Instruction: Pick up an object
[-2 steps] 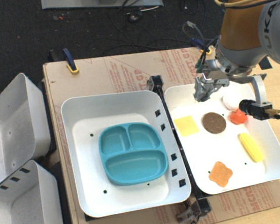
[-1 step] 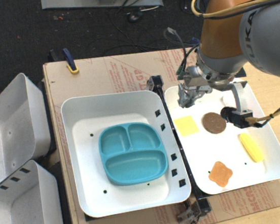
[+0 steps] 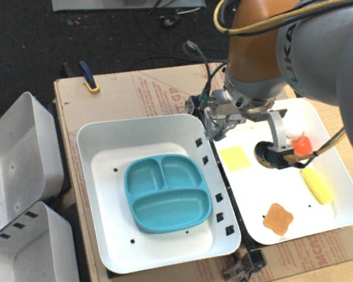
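In the camera view, I am watching the arm (image 3: 259, 36) reaching in over the right bin (image 3: 254, 191), with the jaws hanging over that bin's far left corner, close to the wall it shares with the left bin (image 3: 101, 153). The wrist is hiding them, so I cannot tell whether the jaws are released or clenched, and I am seeing nothing between them.

I am judging the pick as not yet made, since every candidate is lying on a bin floor. A yellow square (image 3: 235, 158) is sitting just below the jaws, the nearest thing to them. A red piece (image 3: 301, 146) is lying off to their right, a yellow bar (image 3: 316, 184) further down on that side, and a brown piece (image 3: 278, 218) well below them near the bin's front edge. A teal plate (image 3: 168, 192) is resting down and to their left in the other bin.

What is remaining, as I read it, is the descent, the closing and the lift off the desk (image 3: 125, 92).
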### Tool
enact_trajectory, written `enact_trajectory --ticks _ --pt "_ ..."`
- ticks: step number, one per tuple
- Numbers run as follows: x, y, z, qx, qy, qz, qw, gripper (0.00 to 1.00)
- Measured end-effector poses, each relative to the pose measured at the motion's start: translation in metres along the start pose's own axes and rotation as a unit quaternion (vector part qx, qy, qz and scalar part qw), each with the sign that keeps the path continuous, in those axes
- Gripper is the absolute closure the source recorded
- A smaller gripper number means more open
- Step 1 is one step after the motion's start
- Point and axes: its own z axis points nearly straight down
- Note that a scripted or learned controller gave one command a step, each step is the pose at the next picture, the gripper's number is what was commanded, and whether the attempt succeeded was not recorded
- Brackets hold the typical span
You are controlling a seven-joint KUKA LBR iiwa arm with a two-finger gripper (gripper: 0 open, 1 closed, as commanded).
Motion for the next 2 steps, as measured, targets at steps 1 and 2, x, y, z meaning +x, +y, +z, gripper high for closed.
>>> enact_trajectory --ticks 1,2 --pt "0.0604 0.0087 0.0032 -0.002 0.000 -0.001 1.0000 1.00" --pt "0.0562 0.0085 0.0029 -0.001 -0.001 0.002 1.0000 0.00"
